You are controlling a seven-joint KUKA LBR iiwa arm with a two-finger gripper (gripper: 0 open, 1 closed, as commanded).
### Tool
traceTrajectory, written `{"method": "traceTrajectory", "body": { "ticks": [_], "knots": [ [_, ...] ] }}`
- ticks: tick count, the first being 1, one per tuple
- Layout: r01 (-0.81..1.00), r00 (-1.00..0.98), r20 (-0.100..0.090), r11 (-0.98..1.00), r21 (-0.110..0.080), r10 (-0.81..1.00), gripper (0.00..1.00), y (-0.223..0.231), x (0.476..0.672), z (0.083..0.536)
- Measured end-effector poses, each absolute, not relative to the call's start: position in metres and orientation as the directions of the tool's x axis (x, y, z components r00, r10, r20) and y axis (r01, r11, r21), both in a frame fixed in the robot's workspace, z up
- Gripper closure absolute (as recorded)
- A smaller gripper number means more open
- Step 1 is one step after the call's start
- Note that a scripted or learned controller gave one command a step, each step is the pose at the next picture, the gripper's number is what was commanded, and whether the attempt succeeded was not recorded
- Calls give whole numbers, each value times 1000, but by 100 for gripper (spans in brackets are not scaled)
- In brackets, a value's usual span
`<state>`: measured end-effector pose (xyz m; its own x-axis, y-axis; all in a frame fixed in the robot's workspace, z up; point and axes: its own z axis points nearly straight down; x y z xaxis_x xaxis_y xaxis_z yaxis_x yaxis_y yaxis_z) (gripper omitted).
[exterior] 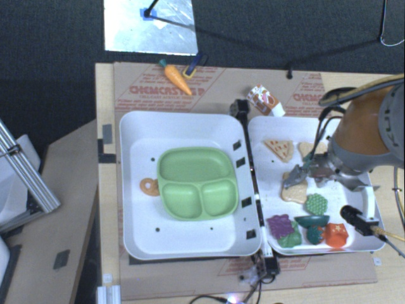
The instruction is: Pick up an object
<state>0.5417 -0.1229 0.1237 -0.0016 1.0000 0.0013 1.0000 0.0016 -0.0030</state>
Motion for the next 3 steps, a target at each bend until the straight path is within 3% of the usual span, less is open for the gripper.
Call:
{"method": "traceTrajectory", "body": {
  "ticks": [1, 2, 3],
  "knots": [
    [1000, -1, 1, 1, -2, 1000, 0, -122, 542, 82],
    [1000, -1, 0, 1, 3, 1000, 100, -123, 543, 95],
    [1000, 0, -1, 0, 6, 1000, 100, -125, 535, 153]
  ]
}}
